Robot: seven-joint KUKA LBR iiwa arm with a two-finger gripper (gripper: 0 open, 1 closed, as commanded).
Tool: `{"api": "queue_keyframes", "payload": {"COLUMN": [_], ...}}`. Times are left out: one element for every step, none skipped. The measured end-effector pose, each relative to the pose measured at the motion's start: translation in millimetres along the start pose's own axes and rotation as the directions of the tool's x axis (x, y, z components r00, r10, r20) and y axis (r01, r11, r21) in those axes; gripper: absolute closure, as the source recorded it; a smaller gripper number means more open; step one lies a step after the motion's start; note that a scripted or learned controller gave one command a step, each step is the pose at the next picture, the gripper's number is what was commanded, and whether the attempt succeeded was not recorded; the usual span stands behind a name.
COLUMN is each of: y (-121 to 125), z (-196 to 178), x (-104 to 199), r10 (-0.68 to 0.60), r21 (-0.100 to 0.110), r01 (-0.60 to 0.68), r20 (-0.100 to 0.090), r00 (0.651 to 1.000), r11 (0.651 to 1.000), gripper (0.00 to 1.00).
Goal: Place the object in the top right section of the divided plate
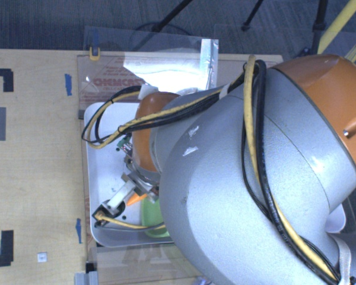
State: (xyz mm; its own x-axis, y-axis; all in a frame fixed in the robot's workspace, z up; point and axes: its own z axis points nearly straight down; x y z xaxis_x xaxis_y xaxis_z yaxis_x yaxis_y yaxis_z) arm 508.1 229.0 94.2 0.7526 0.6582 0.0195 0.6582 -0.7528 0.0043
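**Clerk:** Item one: hand [135,186]. Location: low in the white bin [98,177], under the wrist of the arm [255,177]. State?

**Checker:** I cannot tell how far open it is, because the wrist covers it. Nothing can be entered as held.

**Clerk:** Item two: the object and the plate.

**Checker:** One small orange piece [134,199] just beside the hand, possibly the object. One pale green piece [152,217] below it, near the bin's front wall, possibly the divided plate. The arm hides its sections. Both entries are unconfirmed.

**Clerk:** Handling note for the step?

**Checker:** My judgement only. Make sure of the grasp first, then lift clear of the bin wall. Come down squarely over the top right section and release low, so the object does not roll over a divider.

**Clerk:** Item three: surface.

**Checker:** Pale wood surface [35,177]. It has black corner marks [5,79] and blue tape strips [68,83]. A clear sheet [166,55] lies at the bin's far end.

**Clerk:** Item four: room.

**Checker:** Dark floor [77,5], black stand legs [184,5], one yellow pole [338,16].
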Motion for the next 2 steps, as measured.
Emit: {"api": "queue_keyframes", "payload": {"y": [-11.6, 25.1], "z": [0.7, 4.1], "x": [-16.7, 25.4], "r10": [0.111, 0.494], "r21": [-0.004, -0.002], "r01": [-0.111, -0.494], "r20": [-0.005, 0.006], "r00": [0.994, 0.869], "r11": [0.994, 0.869], "gripper": [1.00, 1.00]}}
